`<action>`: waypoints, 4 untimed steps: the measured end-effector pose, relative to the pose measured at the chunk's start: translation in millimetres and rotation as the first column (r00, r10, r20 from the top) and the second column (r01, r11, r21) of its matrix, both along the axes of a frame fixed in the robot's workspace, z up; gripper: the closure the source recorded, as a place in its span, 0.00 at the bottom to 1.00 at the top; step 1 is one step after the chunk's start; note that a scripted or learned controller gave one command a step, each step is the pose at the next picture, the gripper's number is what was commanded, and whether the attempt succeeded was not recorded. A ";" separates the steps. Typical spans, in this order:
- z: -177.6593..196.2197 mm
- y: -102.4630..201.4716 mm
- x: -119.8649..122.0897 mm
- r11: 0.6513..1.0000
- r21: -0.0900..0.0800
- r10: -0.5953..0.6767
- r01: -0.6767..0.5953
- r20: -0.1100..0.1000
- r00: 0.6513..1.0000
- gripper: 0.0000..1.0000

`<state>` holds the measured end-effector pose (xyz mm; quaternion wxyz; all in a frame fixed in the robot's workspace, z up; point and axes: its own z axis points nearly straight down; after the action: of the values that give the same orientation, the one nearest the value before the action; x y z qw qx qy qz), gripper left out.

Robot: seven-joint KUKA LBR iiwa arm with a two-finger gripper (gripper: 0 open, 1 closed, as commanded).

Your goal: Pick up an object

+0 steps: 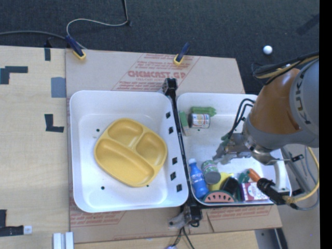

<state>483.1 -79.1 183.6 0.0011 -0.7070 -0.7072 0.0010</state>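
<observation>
My gripper (223, 154) hangs low over the middle of the right bin (220, 96), just above and to the right of a small round green-and-grey tin (210, 170). Nothing can be seen held in it. Along the bin's front lie a blue bottle (197, 179), a watermelon slice toy (220, 196), a yellow piece (224, 180), an orange carrot-like piece (253, 175) and a red box (252, 192). A small can (199, 121) lies at the back of the bin next to a green packet (203, 110).
The left bin (83, 139) holds a yellow divided plate (130, 152). The arm's grey and orange body (277, 113) covers the right bin's right side. A black divider clip (170, 86) sits between the bins. Cardboard lies under both bins.
</observation>
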 end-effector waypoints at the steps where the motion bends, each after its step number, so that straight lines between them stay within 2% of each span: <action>1: 0.1 0.0 0.1 1.000 0.000 0.000 0.000 0.000 1.000 0.00; 2: -85.5 -25.0 1.8 1.000 -0.007 -0.004 0.004 0.010 1.000 0.00; 3: -97.9 -19.1 92.5 1.000 -0.001 0.002 -0.002 0.007 1.000 0.00; 4: -98.4 -15.0 118.9 1.000 -0.001 0.001 -0.001 0.005 1.000 0.00</action>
<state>602.0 -94.1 85.2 -0.0009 -0.7066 -0.7076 -0.0003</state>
